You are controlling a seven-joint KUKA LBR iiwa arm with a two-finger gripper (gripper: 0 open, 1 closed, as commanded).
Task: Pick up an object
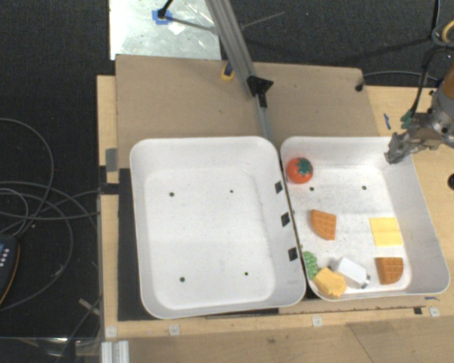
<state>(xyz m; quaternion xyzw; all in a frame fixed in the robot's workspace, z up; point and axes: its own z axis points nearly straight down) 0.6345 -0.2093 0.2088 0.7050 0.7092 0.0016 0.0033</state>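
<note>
Overhead, the metal gripper [397, 151] hovers at the right bin's [424, 203] far rim, finger state unclear; a glossy round tomato [300, 170], orange wedges, a flat yellow square [385, 231] lie inside.

Both white bins, the left one [204, 225] and the right one [363, 180], looked like smooth moulded plastic with a slightly speckled matt finish. The bench top [303, 97] underneath read as plain brown board, flat and dull, kinda like cardboard or MDF. The floor [45, 66] around it was dark rough carpet. The tomato toy [300, 169] had a soft plastic sheen, and the slanted pole [231, 29] at the far side was brushed grey metal.
</note>
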